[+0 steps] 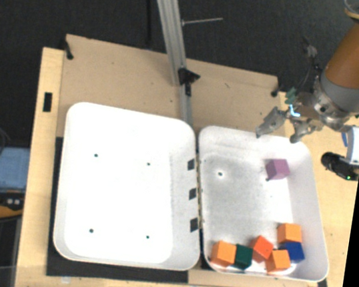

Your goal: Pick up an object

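Currently the hand (282, 127) hovers over the far rim of the right bin (316, 195), fingers spread wide, gripping nothing. Nearest target: purple block (277, 168), just below the hand, alone on bare floor. Recommend dropping straight down, fingers straddling its flat sides. Farther off, in the corner opposite the hand, orange, green and blue cubes (257, 253) crowd together; poorer pick.
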{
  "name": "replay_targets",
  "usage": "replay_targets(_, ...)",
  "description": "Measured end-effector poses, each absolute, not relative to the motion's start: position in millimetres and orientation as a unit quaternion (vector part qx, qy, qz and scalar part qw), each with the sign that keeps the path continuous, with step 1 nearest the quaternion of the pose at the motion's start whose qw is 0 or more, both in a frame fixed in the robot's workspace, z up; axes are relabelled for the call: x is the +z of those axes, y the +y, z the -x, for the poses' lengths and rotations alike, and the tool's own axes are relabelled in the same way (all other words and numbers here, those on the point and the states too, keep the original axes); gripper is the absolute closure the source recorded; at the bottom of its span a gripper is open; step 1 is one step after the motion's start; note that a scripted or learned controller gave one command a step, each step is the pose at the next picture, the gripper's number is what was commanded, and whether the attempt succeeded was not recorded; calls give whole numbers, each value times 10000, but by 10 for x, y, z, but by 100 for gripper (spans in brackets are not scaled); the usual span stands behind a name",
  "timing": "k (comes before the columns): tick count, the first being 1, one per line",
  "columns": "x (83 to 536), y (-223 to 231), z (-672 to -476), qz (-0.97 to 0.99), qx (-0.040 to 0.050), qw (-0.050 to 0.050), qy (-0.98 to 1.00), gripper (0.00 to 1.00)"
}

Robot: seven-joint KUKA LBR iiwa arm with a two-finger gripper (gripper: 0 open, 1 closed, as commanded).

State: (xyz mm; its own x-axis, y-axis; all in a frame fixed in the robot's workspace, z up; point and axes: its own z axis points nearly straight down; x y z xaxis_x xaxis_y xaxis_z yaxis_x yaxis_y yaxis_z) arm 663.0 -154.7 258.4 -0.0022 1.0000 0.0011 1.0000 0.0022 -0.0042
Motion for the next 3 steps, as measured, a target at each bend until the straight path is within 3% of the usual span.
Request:
replay_targets(1,2621,-1557,-6636,7057,10,-12,-7085,0)
replay_targets(3,1444,-1540,-6609,7072,24,6,-7070,0)
